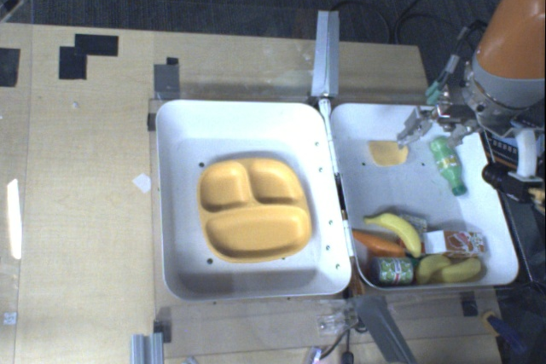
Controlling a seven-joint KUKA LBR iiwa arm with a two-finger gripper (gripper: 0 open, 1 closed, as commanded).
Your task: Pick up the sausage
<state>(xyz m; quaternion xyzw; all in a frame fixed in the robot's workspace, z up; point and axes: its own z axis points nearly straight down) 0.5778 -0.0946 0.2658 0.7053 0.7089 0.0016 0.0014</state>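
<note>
The sausage [378,243] is an orange-red, elongated piece lying at the front left of the right bin [499,209], just below a banana [397,228]. My gripper [433,130] hangs over the back of that bin, well away from the sausage. Its fingers stand apart, so it is open with nothing between them. One fingertip is near a flat yellow piece [388,153], the other just above a green bottle [448,167].
A green can [394,270], a yellow-green fruit [449,268] and a small carton [461,242] crowd the right bin's front edge beside the sausage. The left bin [175,183] holds a yellow divided tray [254,207]. A metal divider [325,55] separates the bins.
</note>
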